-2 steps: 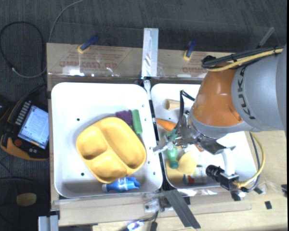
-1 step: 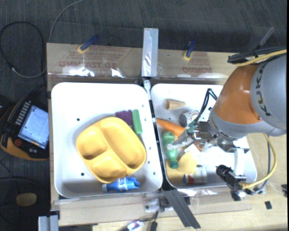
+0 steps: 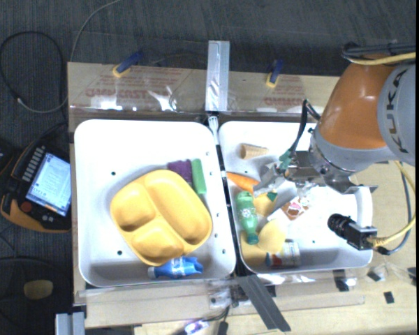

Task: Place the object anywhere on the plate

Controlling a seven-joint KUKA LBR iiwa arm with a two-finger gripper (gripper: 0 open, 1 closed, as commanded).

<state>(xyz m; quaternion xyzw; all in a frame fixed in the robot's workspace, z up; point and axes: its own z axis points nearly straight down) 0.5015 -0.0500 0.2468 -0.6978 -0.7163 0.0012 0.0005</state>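
A yellow divided plate (image 3: 160, 216) lies in the left bin (image 3: 98, 152), tilted toward the bin's centre. In the right bin (image 3: 335, 257) lies a pile of small objects: an orange carrot (image 3: 241, 181), a green bottle (image 3: 247, 216), a yellow lemon-like piece (image 3: 271, 236), an ice-cream cone (image 3: 252, 150) and a small can (image 3: 282, 258). My gripper (image 3: 283, 180) hangs low over this pile, just right of the carrot, beneath the arm's orange band (image 3: 356, 110). I see nothing clearly between its fingers.
A purple object (image 3: 184, 169) and a green stick (image 3: 198, 176) lie behind the plate. A blue bottle (image 3: 176, 268) rests at the left bin's front wall. The ridge between the bins (image 3: 222, 187) runs front to back. A tablet (image 3: 50, 183) sits off the bench at left.
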